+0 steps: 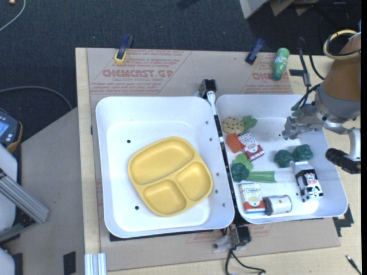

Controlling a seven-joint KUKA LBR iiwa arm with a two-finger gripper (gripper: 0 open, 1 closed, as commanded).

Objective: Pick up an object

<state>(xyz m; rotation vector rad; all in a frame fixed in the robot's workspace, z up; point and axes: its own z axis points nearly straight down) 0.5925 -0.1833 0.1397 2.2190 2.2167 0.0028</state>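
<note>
White bin (328,206) at the frame's right is holding your toys; nothing is lifted yet. Your gripper (291,128) is hovering right of centre, nothing visibly between its fingers; the green toy (292,154) is lying just below it.

Looks like a robotics lab: clamped cardboard-topped desk (172,67), white bins (114,119), loose cables (34,90), dark carpet floor (86,10).
</note>
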